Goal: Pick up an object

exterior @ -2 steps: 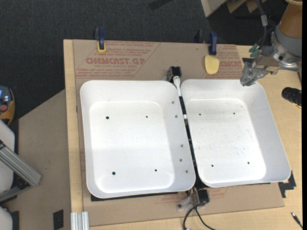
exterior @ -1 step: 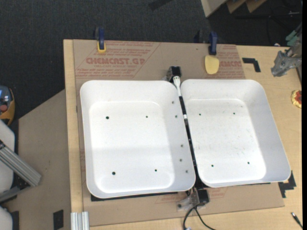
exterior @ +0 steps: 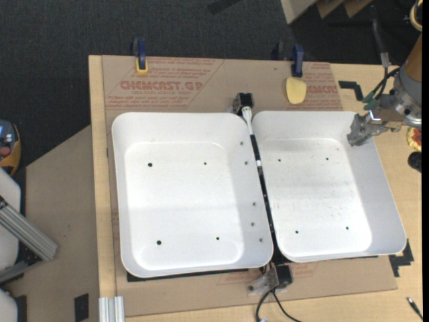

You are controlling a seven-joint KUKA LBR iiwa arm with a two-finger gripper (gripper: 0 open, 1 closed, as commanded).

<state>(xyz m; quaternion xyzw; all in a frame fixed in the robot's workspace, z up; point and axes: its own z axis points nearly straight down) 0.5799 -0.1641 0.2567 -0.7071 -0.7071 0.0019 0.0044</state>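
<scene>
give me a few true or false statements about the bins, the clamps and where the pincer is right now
1. Two white bins sit side by side on the board. True: the left bin and the right bin meet along the middle.
2. The pincer hovers over the left bin. False: it is at the right bin's far right corner.
3. A yellow object lies on the board beyond the right bin. True.
4. The yellow object is inside the right bin. False: it lies outside, past the far rim.
5. Two blue clamps hold the board's far edge. True: one clamp at left, another clamp near the yellow object.
</scene>
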